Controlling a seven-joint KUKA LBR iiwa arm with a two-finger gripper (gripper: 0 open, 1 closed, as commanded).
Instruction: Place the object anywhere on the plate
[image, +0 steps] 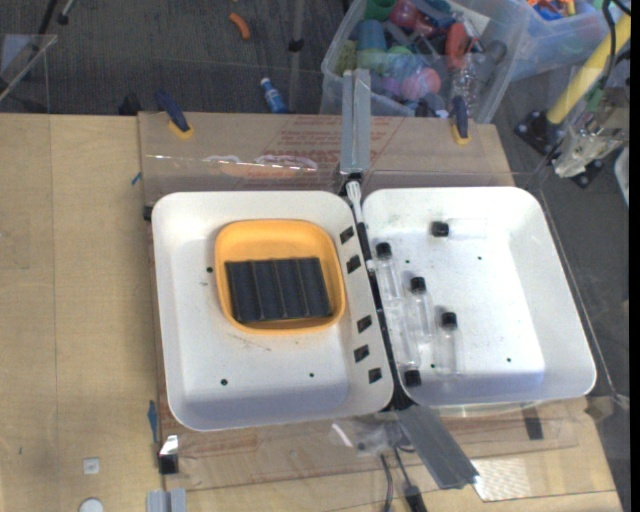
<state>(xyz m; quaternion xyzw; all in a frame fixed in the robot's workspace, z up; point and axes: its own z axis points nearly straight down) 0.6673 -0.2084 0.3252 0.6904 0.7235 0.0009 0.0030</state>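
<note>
Lying flat inside the orange plate, the dark ridged block covers most of the plate's floor, its lower edge close against the front rim. The plate sits in the left bin. The right bin holds a clear plastic piece with black knobs near the divider. By the look of it the placing is already done. How wide the gripper's jaws stand, or whether they have hold of anything, cannot be told. The main risk from here is disturbance: any further descent over the left bin could catch the block's ridges or nudge the plate, and a scrape along that front rim might tip the block up onto the lip or slide it off into the bin. A second grasp attempt aimed at the block would undo a finished placement.
</note>
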